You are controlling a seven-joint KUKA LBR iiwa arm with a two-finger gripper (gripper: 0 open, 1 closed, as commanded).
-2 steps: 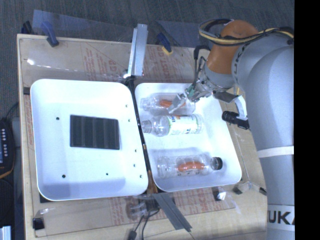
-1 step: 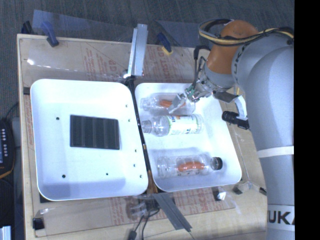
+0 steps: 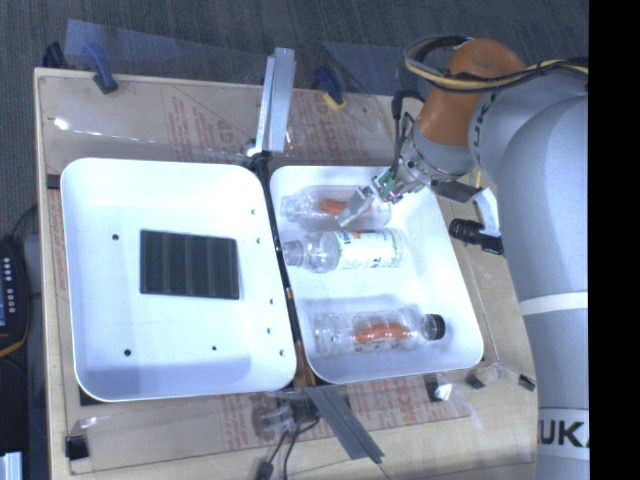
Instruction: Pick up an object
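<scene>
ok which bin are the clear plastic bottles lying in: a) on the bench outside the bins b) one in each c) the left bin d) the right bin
d: all three bottles lie in the right bin, while the left bin holds a dark rectangular panel.

The grey KUKA arm with orange wrist band [image 3: 470, 88] enters from the right of the frame. Its two-finger gripper [image 3: 372, 200] points down-left, positioned upper centre-right of the frame.

left white bin [image 3: 90, 268] with dark grille [image 3: 189, 264], blue clamps [image 3: 101, 72] on bench edge
</scene>
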